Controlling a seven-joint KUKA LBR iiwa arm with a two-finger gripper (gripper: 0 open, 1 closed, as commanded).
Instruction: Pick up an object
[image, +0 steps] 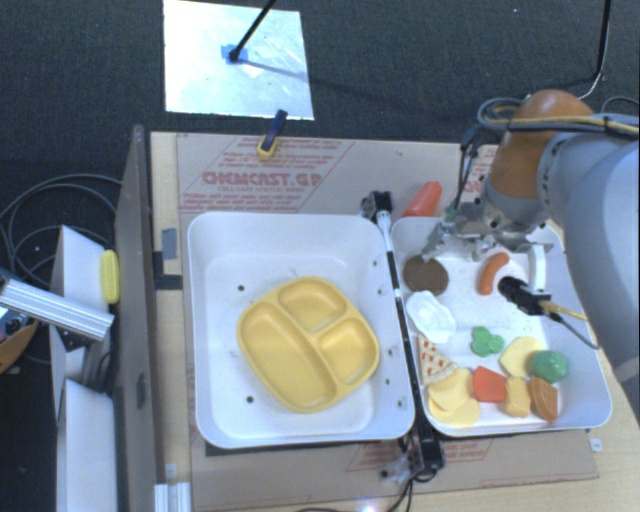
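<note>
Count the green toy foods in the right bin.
2: a green piece mid-bin and a darker green one near the right wall. More could lie hidden under the arm.

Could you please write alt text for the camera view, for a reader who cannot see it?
A grey robot arm with an orange band reaches from the right over the right white bin, which holds toy food such as a brown disc, an orange sausage and a pizza slice. The left white bin holds a yellow divided tray.
</note>
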